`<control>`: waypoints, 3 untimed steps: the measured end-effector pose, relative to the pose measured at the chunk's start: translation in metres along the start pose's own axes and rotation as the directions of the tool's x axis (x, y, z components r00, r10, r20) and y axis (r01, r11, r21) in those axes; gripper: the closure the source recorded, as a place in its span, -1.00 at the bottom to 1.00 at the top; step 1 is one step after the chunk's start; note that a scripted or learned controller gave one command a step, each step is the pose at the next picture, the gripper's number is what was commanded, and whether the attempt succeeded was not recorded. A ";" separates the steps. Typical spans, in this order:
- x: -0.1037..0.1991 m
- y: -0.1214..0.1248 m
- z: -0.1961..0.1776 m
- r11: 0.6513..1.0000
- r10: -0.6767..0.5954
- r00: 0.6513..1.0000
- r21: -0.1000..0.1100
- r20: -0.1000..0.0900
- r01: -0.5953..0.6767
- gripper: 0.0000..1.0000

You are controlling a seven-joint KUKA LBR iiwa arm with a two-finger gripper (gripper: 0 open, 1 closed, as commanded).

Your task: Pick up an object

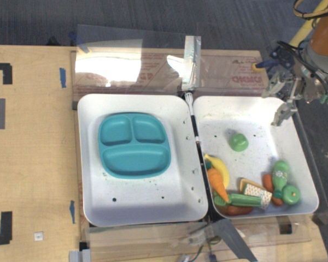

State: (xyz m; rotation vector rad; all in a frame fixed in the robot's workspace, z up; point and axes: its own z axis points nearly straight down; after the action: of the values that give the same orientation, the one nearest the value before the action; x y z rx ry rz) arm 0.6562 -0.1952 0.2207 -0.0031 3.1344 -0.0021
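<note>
Green round plastic toy [239, 141]: found in the right shallow white bin [246, 113], sitting by itself on the bare white floor near the middle. Touched nothing else. Not picked up, and well apart from the jaws.

Saw a heap of other toy foods along the near side of that same bin. Spotted a yellow plastic banana [220, 166] by the left wall, with an orange toy carrot [217, 185] just beside it. Found a long dark green toy vegetable [246, 199] lying flat in front, touching a small tan square toy cracker [256, 191]. Noticed two more green toy fruits, a pale green one [280, 171] and a round bright green one [291, 194], close together near the right wall.

Saw a teal plastic plate with three sections [134, 145] lying flat in the left shallow white bin [87, 162].

Found the grey robot arm [303, 83] reaching in from the right, above the far right corner of the right bin. Could not tell how wide the jaws stood. Saw no toy in them.

Noticed both bins side by side on the brown board worktop [27, 146], walls touching.
</note>
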 end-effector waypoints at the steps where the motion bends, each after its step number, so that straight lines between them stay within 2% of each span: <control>1: -0.009 0.058 0.124 0.995 0.099 0.995 -0.001 -0.009 -0.099 -1.00; 2: 0.054 0.003 0.132 0.998 -0.062 0.998 0.001 0.001 0.062 -1.00; 3: 0.055 0.092 0.131 0.988 -0.152 0.988 -0.003 0.005 0.152 -1.00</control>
State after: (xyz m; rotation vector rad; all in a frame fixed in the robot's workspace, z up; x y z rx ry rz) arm 0.6019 -0.1033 0.0894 -0.2411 3.1206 0.0027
